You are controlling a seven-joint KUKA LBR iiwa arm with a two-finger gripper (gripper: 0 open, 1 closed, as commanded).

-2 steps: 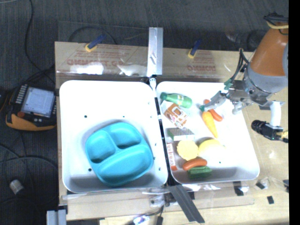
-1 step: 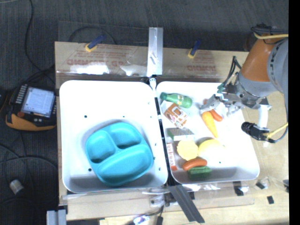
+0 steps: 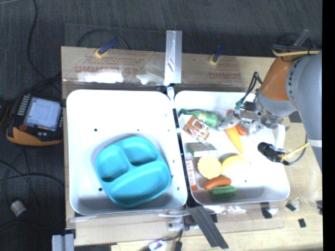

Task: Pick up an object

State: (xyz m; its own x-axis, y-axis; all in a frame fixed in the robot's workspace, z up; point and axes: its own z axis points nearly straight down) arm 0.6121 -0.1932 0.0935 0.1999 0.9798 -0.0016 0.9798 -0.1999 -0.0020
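Starting big: the blue divided plate (image 3: 133, 170) fills the left bin (image 3: 78, 140), well away from the action. Over in the right bin (image 3: 272, 190), the hand (image 3: 242, 120) hangs above the orange carrot (image 3: 235, 138), whether wide or narrow I cannot tell. Risk, I'd say: the green bottle (image 3: 205, 118) and snack packet (image 3: 197, 129) crowd close, so a descent could clip them or skid off the carrot's slope.

small toy foods (image 3: 215, 167) lie clustered in the right bin (image 3: 272, 184), orange carrot (image 3: 234, 138) among them.

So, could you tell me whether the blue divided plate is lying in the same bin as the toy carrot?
No, the blue divided plate lies in the left bin, while the toy carrot lies in the right bin.
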